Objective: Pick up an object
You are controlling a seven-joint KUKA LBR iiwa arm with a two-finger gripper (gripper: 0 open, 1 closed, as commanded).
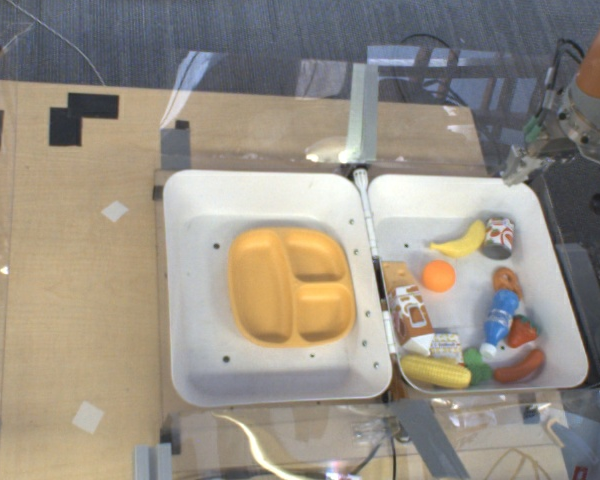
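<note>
From the camera view we see the arm [598, 78] at the upper right, its gripper [525, 163] hanging just outside the far right corner of the right bin [558, 268], touching nothing we can make out. How the claw stands we cannot tell; it is too small and blurred at that corner. The things to choose from all lie in the right bin: a banana [460, 240] beside a small can [499, 236] near the far wall, an orange ball [439, 276] alone in the middle, a brown carton [410, 310] along the divider, a blue bottle [499, 316], and a corn cob [436, 371] and a red sausage [520, 367] crowded near the front wall. The left bin [195, 268] holds a yellow divided tray [290, 286]. We judge the pick has not begun, so the step in hand is choosing a target and descending on it. To do it well we would favour something with bare floor around it, such as the banana or the ball, and close across its narrow width, since the front cluster leaves little room for a clean descent.
</note>
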